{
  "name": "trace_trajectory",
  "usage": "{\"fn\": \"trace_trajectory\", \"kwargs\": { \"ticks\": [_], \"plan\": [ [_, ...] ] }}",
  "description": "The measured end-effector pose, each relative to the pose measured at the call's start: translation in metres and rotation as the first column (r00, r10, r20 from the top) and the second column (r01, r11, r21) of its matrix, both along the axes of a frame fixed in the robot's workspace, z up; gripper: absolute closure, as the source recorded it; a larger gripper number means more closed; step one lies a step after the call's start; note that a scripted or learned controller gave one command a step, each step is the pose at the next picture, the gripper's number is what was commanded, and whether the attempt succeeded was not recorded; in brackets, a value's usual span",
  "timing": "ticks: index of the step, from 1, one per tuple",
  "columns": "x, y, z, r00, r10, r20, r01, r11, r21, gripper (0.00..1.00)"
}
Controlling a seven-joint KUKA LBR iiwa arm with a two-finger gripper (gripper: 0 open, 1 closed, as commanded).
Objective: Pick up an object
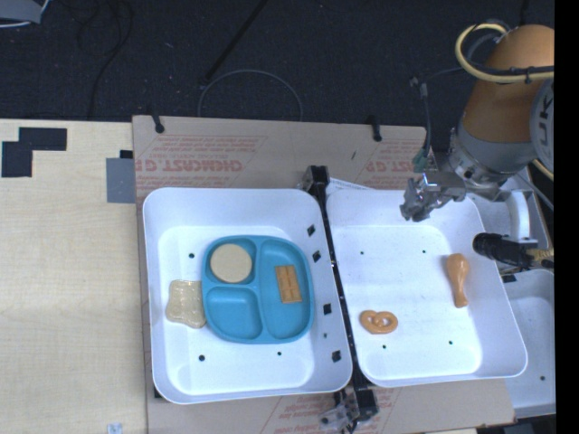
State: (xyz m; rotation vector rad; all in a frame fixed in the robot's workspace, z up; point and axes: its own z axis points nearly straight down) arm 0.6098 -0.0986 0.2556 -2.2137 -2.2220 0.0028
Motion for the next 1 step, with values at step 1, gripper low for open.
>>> {"fn": "trace_trajectory", "kwargs": {
  "ticks": [1],
  "plan": [
    [-0.0197, 0.048, -0.0158, 1.0, 0.0, -0.001, 0.0, 1.0, 0.0, 1.0]
  ]
}}
